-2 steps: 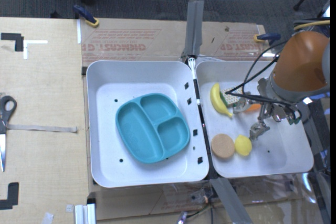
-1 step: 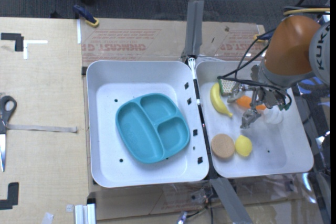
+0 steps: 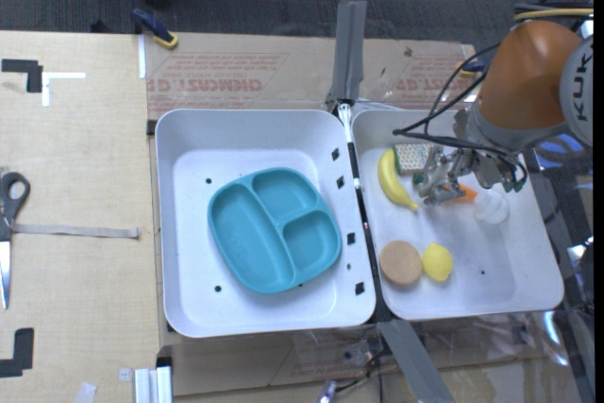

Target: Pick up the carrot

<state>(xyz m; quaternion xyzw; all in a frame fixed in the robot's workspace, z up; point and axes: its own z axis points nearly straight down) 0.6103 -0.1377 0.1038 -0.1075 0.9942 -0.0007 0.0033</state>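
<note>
Over the right-hand bin [image 3: 528, 293], the grey arm [image 3: 528, 80] with its orange band reaches in from the right side of the view, and its hand [image 3: 436, 184] is lowered into the upper middle of that bin. A small orange piece, the carrot [image 3: 462, 194], shows just beside the metal fingertips, poking out to their right; it seems to touch or nearly touch the hand, yet whether it sits between the fingers cannot be told from this angle, and how far the hand is parted cannot be told either, since cables and the wrist hide much of it. Just to the left of the hand lies a yellow banana [image 3: 394, 181], curved and running top to bottom, near the bin's left wall. A small speckled green and white block [image 3: 411, 157] rests just above the banana, close to the hand. A pale, whitish object [image 3: 491, 206] lies just right of the carrot, too washed out against the bin to identify. Toward the near side of the same bin sit a round tan disc [image 3: 401, 262] and a yellow lemon [image 3: 437, 262], side by side and touching or almost so. The left bin [image 3: 179, 231] carries a blue divided plate [image 3: 275, 229], tilted in its orientation. On the wooden counter [image 3: 75, 165] at far left lie scissors [image 3: 9, 212].
</note>
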